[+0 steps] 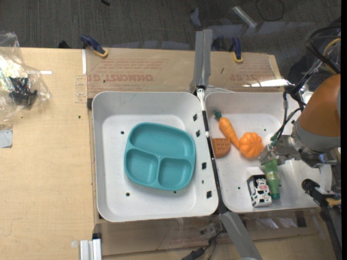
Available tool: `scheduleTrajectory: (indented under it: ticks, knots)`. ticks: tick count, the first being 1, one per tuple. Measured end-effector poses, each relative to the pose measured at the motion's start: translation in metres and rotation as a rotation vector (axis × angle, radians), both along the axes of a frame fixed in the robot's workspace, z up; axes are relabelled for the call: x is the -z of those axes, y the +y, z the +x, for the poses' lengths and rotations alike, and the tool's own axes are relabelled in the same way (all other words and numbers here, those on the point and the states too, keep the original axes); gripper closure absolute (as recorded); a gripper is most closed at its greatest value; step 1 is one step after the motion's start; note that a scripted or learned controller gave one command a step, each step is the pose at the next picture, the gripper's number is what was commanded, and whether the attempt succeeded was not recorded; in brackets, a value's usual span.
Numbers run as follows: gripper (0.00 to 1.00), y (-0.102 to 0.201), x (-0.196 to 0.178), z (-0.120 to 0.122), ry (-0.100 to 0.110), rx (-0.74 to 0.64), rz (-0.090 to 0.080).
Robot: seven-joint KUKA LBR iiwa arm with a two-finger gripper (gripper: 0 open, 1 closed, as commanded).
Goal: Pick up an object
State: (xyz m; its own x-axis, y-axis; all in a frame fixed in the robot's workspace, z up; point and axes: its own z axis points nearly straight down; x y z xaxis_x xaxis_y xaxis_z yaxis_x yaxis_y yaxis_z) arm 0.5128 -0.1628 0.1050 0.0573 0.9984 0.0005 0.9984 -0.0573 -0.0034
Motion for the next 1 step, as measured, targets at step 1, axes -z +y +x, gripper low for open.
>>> scheduleTrajectory:
  ticks: [1]
  knots:
    - [1.00, 0.0985, -0.0910, 0.0249, -0.001, 0.130, -0.001]
